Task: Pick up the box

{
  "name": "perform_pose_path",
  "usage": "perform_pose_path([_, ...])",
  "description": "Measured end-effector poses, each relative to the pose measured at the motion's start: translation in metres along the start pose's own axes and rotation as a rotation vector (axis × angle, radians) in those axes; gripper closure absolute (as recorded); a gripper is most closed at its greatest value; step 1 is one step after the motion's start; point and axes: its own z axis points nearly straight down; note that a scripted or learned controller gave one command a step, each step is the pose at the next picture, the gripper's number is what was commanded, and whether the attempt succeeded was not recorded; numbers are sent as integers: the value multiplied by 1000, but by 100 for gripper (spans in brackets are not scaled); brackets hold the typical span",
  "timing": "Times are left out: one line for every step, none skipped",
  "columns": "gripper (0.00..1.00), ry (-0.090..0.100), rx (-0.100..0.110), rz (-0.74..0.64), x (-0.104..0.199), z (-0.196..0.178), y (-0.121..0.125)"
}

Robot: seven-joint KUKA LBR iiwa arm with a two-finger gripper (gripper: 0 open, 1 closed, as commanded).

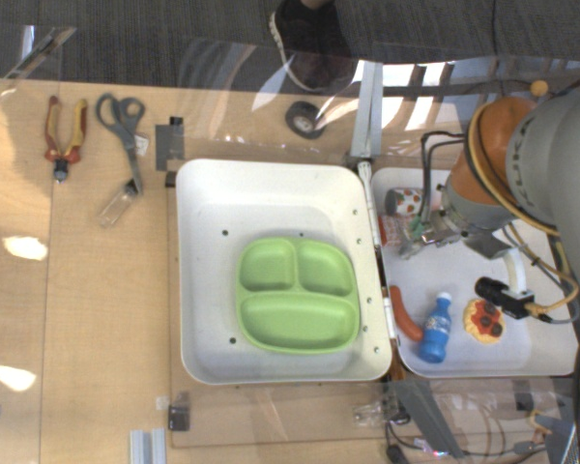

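A grey arm [551, 153] with an orange band reaches in from the right over the right-hand white bin [551, 356] on a wooden desk [77, 307]. Its pincer [418, 235] hangs low over the upper left part of that bin; whether it is released or clenched cannot be told from this angle. The box [394, 231], a small red and white carton, lies against the bin's left wall, just beside and partly under the pincer, with nothing to show it is grasped. A small can [403, 201] stands just above the box. Lower in the same bin lie a red hot dog [407, 319] along the left wall, a blue bottle [436, 329] beside it, and a round pizza slice toy [484, 321] to the right. The left bin [203, 259] carries a green divided plate [298, 294]. On the desk to the far left lie red-handled pliers [62, 137] and grey scissors [125, 130]; a roll of tape [305, 119] sits above the bins.
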Motion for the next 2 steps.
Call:
perform_pose_path([0,15,29,-24,-31,2,63])
perform_pose_path([100,12,28,-33,-30,-9,64])
